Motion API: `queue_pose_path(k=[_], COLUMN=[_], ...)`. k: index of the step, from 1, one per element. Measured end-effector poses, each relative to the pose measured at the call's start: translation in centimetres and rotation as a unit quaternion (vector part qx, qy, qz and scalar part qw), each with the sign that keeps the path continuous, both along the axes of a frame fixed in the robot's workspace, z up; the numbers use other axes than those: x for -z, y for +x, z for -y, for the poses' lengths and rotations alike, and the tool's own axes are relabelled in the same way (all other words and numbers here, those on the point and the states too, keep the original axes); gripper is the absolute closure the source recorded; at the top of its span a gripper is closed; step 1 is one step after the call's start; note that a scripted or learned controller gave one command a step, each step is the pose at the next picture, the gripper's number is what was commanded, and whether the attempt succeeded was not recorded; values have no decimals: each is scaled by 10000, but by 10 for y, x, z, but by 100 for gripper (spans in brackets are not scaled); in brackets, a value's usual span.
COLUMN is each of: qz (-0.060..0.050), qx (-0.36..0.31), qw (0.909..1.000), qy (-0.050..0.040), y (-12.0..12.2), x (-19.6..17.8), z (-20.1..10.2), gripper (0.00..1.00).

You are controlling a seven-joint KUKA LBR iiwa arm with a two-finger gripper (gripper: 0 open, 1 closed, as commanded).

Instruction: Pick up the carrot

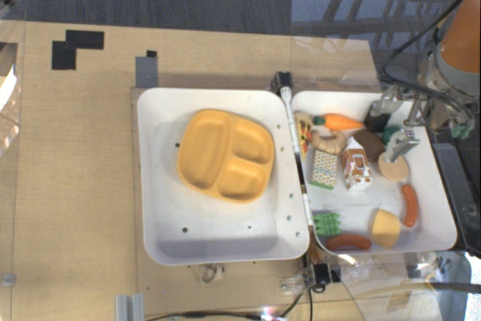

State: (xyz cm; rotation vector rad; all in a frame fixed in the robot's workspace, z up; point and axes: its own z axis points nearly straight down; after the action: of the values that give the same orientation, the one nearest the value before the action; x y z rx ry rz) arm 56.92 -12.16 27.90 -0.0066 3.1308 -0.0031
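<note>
The carrot (342, 121), orange with a small green top at its left end, lies near the back edge of the right bin (440, 225). My gripper (391, 129) hangs just to the right of the carrot's tip, over the bin's back right part. Its fingers stand apart, one dark fingertip (377, 117) close to the carrot's tip and one pale fingertip (403, 143) nearer the front. I see nothing held between them. A small teal item (391, 135) and a dark brown piece (367, 140) lie under the gripper.
Around the carrot lie a beige ring-shaped bun (329, 140), a green-dotted box (324, 168), a small carton (356, 168), a tan disc (394, 168), two sausages (409, 205), a cheese wedge (385, 228) and a green item (327, 222). The left bin (161, 233) holds a yellow divided plate (225, 154).
</note>
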Motion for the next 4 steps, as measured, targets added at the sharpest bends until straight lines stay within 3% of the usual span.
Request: queue_pose_path(k=[1, 2, 3, 4], qz=[-48, -5, 5, 10], qx=[776, 3334, 4312, 5530], qw=[9970, 9428, 9022, 8332], qy=[25, 42, 61, 63], y=[45, 98, 90, 90], x=[101, 140, 184, 191], z=[-4, -15, -4, -8], gripper=[0, 0, 0, 0])
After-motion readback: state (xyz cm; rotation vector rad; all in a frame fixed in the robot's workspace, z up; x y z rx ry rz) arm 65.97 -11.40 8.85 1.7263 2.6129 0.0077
